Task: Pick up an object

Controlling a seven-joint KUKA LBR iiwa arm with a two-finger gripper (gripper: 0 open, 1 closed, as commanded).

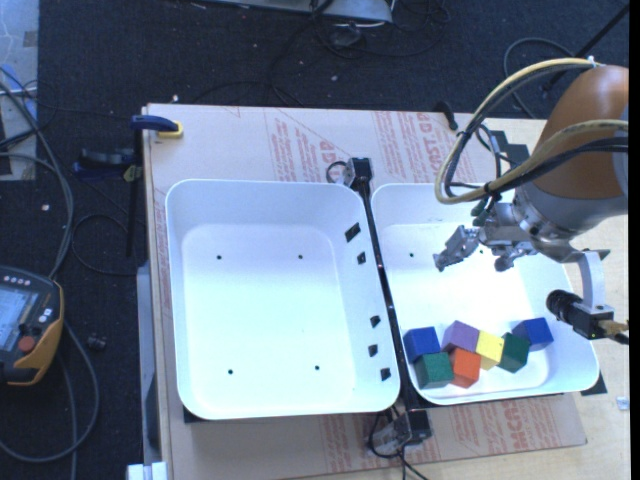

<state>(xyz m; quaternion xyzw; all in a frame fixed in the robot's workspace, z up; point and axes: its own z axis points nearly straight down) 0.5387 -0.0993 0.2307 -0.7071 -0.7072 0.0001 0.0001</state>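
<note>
Several small coloured blocks lie clustered at the front of the right bin (pixel 420 208): a blue block (pixel 422 341), a green block (pixel 434 369), a purple block (pixel 461 334), an orange block (pixel 466 367), a yellow block (pixel 490 347), a second green block (pixel 515 352) and a second blue block (pixel 533 331). My gripper (pixel 476 259) hangs above the middle of the right bin, behind the cluster and apart from it. Its fingers stand open with nothing between them.
The left bin (pixel 200 203) sits beside the right one, with a black divider (pixel 378 268) between them. Hoses loop from the orange-banded wrist (pixel 590 118) at the right. A handheld pendant (pixel 25 323) lies off the bench at left.
</note>
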